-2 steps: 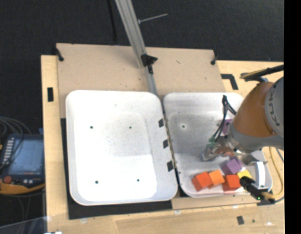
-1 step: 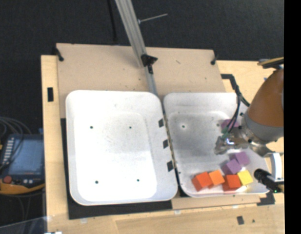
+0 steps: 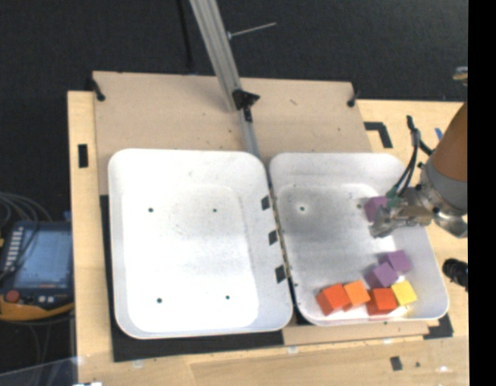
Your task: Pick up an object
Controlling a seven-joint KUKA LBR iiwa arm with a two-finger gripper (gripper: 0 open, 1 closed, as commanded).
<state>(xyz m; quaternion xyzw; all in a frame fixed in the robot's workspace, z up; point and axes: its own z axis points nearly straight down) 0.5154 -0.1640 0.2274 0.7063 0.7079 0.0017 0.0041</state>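
Observation:
My gripper (image 3: 386, 219) reaches in from the right over the right bin (image 3: 328, 183), near its right wall. A small purple block (image 3: 375, 207) sits right at the gripper's tip, partly covered by it; whether it is gripped or just touching is unclear. In the bin's near right corner lies a cluster of blocks: two purple ones (image 3: 390, 268), a yellow one (image 3: 404, 293), and three orange ones (image 3: 356, 295).
The left bin (image 3: 191, 240) stands beside the right one, with a row of dark clips along the divide. A slanted metal rail (image 3: 219, 51) rises from the bench's back. A pendant with a screen (image 3: 34, 264) lies off the bench at left.

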